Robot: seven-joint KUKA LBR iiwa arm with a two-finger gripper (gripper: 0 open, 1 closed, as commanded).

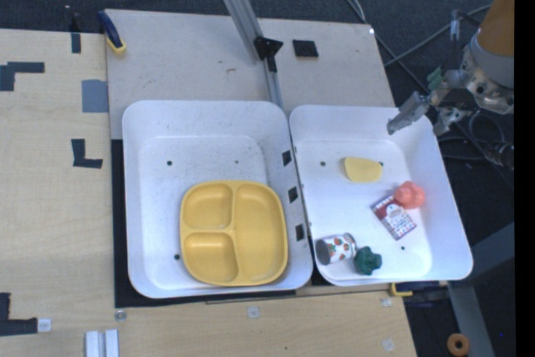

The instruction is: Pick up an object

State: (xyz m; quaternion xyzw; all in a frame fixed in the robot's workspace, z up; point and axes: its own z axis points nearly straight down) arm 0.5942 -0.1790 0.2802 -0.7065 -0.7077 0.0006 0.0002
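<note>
1. Gripper (415, 114) hangs over the right bin (443, 180)'s far rim; can't tell its state, nothing in it.
2. Candidates sit in that bin: yellow piece (363, 170) mid-bin; orange lump (410, 195) touching the red packet (394, 217).
3. Risk: a pinch there likely drags both.
4. Small can (335, 248) and green toy (368, 261) hug the near wall, so little finger room. Yellow piece has open floor all round.
</note>
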